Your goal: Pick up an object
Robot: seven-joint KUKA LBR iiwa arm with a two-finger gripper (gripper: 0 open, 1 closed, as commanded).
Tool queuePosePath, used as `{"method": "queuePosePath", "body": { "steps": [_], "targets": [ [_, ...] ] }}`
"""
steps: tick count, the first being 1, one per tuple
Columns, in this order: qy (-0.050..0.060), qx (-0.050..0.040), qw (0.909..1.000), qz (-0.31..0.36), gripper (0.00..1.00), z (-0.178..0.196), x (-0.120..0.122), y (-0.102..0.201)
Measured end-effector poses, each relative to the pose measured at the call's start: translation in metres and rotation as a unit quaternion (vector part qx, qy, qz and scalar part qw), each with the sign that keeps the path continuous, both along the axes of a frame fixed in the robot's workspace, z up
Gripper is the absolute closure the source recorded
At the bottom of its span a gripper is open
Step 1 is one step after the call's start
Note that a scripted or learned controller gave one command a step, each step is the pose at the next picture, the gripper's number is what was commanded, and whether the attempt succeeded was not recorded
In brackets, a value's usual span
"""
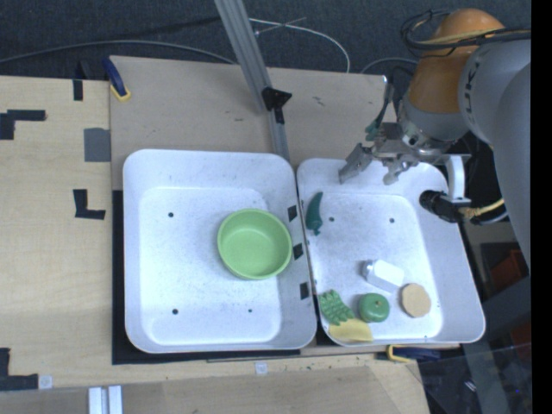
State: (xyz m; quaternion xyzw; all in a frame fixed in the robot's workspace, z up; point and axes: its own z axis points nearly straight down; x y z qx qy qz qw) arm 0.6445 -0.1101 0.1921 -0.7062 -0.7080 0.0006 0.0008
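A pale wooden bench (52,231) stands on dark blue carpet (103,11).

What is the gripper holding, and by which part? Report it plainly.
Nothing. The two-finger gripper hangs open over the far edge of the right white plastic bin, with bare bin showing between its jaws and every object lying apart from it.

The arm (483,76) is cut off by the right edge, so its base and most of its links lie out of sight. A yellow object (352,332) at the near wall of the right bin (431,231) is partly hidden under a green leafy toy (335,305); it may be a banana. The small dark green item (314,211) beside the bins' divide is too small to identify.
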Motion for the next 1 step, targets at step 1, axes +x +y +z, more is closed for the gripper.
{"method": "queuePosePath", "body": {
  "steps": [1],
  "targets": [
    [0.0, -0.0001, 1.0, 0.0, 0.0, 0.0, 0.0, 0.0]
  ]
}}
